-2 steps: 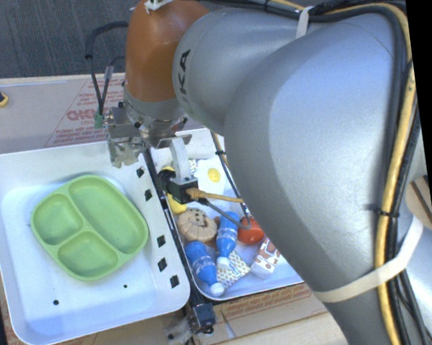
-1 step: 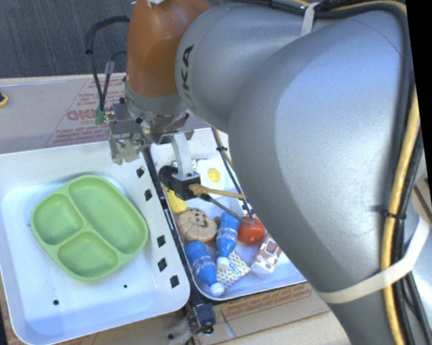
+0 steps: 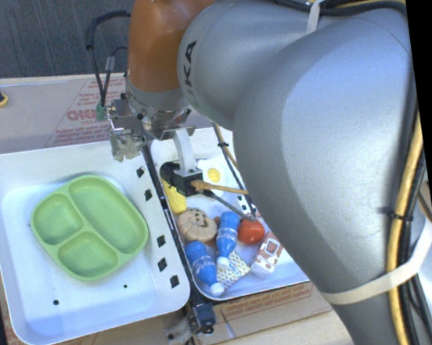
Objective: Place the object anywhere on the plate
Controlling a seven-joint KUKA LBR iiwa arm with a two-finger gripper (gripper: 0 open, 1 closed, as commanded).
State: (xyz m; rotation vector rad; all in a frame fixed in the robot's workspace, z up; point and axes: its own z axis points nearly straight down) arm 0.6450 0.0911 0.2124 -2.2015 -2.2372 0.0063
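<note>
On the surface, 2 shallow white bins side by side. In the left bin [image 3: 28, 307]: a pale green plastic plate with 3 compartments [image 3: 89, 224]. Lies flat near the middle, all 3 compartments bare.

In the right bin [image 3: 290, 270], a heap of small things:
- a round brown cookie-like disc [image 3: 197, 224]
- a blue plastic bottle [image 3: 228, 233]
- a second blue bottle [image 3: 201, 263], nearer the front wall
- an orange-red ball [image 3: 250, 230]
- a small red-and-white carton [image 3: 266, 254]
- a yellow piece [image 3: 176, 202] against the wall between the bins
- a flat white-and-yellow piece like a toy fried egg [image 3: 212, 174]

Packed close, several touching. None on the plate.

Above the far rim of the left bin, just beside the wall between the bins: the metal pincer [image 3: 124, 144], under the grey arm with the orange band [image 3: 316, 154]. Hangs beyond the plate's far right corner, apart from it. Open or closed: cannot tell from this angle. Nothing visibly gripped.

Progress, as a judgement: close to none.
- Done: nothing that shows on the plate.
- Left: nearly everything.
  - Choose 1 thing, most likely from the heap on the right.
  - Grip it and lift it clear of its neighbours.
  - Carry it over the wall between the bins.
  - Set it down in any of the 3 compartments.

Which thing counts as the object: not clear from here. Likely hardest part: the pick, given how tightly the heap sits.
</note>
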